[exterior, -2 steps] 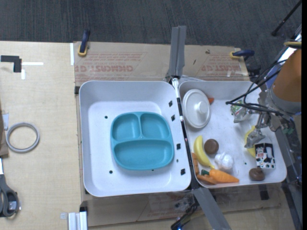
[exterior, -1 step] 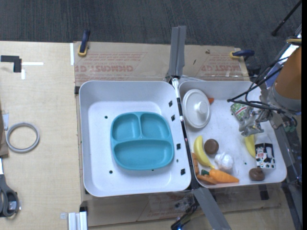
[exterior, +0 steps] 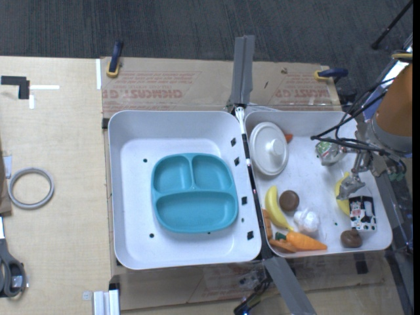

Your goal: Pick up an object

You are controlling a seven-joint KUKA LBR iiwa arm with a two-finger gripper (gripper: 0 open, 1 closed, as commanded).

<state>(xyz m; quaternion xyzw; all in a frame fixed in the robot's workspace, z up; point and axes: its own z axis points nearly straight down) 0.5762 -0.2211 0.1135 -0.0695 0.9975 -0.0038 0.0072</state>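
My gripper [exterior: 361,214] hangs low over the right side of the right bin [exterior: 308,169], reaching in from the right. Just to its left, partly under the wrist, lies a yellow object [exterior: 342,196]. A brown round item [exterior: 351,239] sits close below the gripper by the bin's front rim. Further left are a banana [exterior: 275,206], a brown ball [exterior: 289,199], a white lumpy item [exterior: 306,220] and a carrot [exterior: 300,242]. A white upturned bowl [exterior: 270,148] rests at the bin's back left. A clear greenish item [exterior: 326,151] lies behind the gripper.
The left bin [exterior: 131,149] holds a teal divided plate [exterior: 195,193]. On the wooden bench to the left lie a tape roll [exterior: 29,188] and scissors [exterior: 10,275]. Cables [exterior: 348,126] run from the arm over the right bin's back right corner.
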